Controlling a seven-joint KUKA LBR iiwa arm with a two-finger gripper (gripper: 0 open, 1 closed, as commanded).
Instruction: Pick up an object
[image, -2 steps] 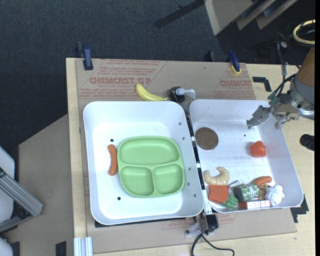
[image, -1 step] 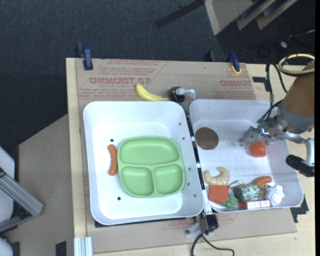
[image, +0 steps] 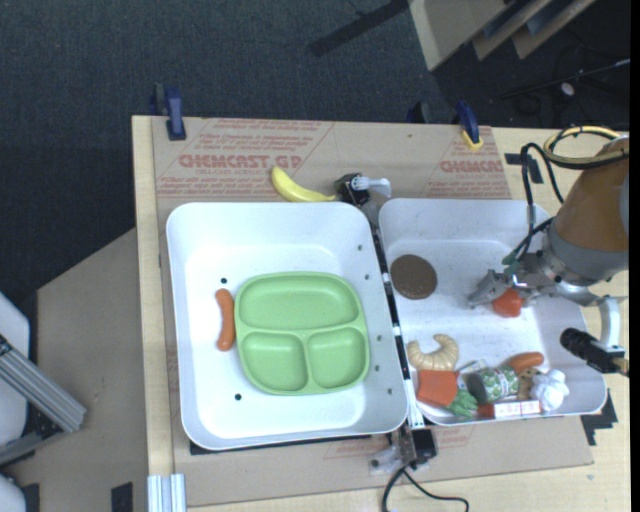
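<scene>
Gripper (image: 497, 290) of the grey arm sits low in the right bin (image: 450, 225), its fingers pointing left across the white floor. A small red object (image: 508, 304) lies right at the fingers, touching or nearly so, but whether it is pinched between them or merely beside them cannot be told. A brown disc (image: 412, 276) rests to the left of the gripper, apart from it. Near the bin's front edge lie a croissant (image: 434, 351), a red block (image: 436, 386) and a heap of small items. The left bin (image: 190, 300) carries a green divided tray (image: 300, 331) with a sausage (image: 226, 319) beside it. A banana (image: 298, 188) lies on the desk (image: 250, 155) behind the bins.
</scene>
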